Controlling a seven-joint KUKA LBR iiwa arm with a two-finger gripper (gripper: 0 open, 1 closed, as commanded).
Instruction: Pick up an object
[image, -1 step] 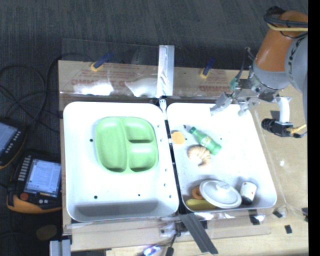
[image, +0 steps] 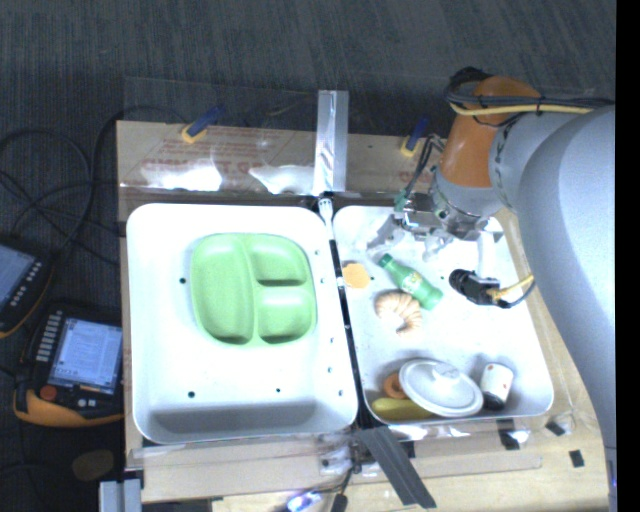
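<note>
My gripper (image: 408, 240) hangs over the back of the right bin (image: 530, 345), its two silver fingers spread apart with nothing between them. Just in front of the fingers lies a green bottle (image: 412, 281), slanting from upper left to lower right on the bin floor. A tan croissant (image: 400, 307) rests against the bottle's near side. An orange piece (image: 355, 273) sits by the bin's left wall. Along the front wall are a white bowl (image: 440, 389), a yellow banana (image: 392, 408) partly under it, and a small white cup (image: 497, 381).
The left bin (image: 160, 390) holds a green divided plate (image: 252, 287). A raised rim (image: 338, 300) separates the two bins. The grey arm with its orange band (image: 478, 150) fills the upper right above the right bin.
</note>
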